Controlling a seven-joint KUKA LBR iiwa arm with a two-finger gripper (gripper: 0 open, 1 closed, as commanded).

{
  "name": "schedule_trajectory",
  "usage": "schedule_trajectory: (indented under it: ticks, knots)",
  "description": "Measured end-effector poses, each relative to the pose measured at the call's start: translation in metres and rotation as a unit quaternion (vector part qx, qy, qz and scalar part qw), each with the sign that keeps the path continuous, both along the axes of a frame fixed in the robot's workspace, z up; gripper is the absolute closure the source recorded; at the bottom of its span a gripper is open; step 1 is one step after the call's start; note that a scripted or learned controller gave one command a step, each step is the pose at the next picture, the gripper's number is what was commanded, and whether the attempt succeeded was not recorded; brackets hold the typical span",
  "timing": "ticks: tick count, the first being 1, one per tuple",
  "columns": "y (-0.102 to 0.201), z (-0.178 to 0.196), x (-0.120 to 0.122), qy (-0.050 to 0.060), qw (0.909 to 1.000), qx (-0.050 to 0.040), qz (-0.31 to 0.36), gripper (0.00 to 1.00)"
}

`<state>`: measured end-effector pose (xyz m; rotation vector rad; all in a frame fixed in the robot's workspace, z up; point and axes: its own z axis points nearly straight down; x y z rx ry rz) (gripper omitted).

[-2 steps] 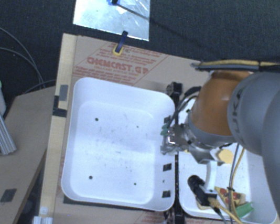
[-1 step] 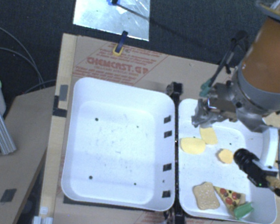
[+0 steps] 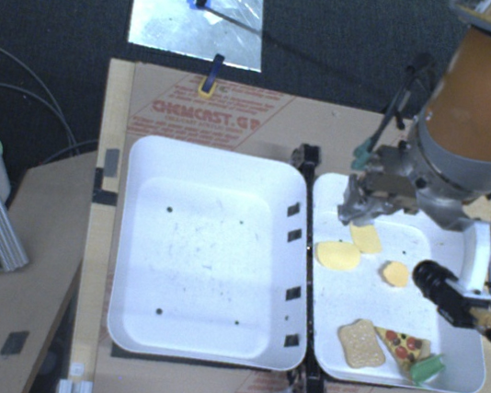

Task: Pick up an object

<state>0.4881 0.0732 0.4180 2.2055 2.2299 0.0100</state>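
The gripper (image 3: 355,211) hangs low over the right bin (image 3: 468,368), up at its eleven o'clock corner, just above a pale yellow square slice (image 3: 367,238). I cannot tell how its grip is set; the wrist blocks the tips. Nothing looks lifted. The toy food sits together in this bin: a yellow round slice (image 3: 338,256) at nine o'clock of centre, an orange chunk (image 3: 395,275) in the middle, a cracker (image 3: 361,343) and a pizza slice (image 3: 404,344) toward six o'clock. The left bin (image 3: 208,255) lies alongside on the desk (image 3: 57,206). I'd guess the arm is lined up for the square slice, being closest.
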Motion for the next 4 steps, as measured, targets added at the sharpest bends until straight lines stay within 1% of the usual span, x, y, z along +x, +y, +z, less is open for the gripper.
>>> schedule_trajectory:
  ticks: [1, 2, 3, 4]
  knots:
    - [0.047, 0.041, 0.014, 0.001, 1.0000, 0.0009, -0.001, 1.00]
    - [0.066, -0.008, -0.002, 0.005, 1.0000, -0.0002, -0.002, 1.00]
    - [0.032, 0.001, -0.001, 0.002, 1.0000, -0.0002, -0.006, 1.00]
    - [0.034, 0.012, 0.000, 0.001, 1.0000, 0.0004, -0.003, 1.00]
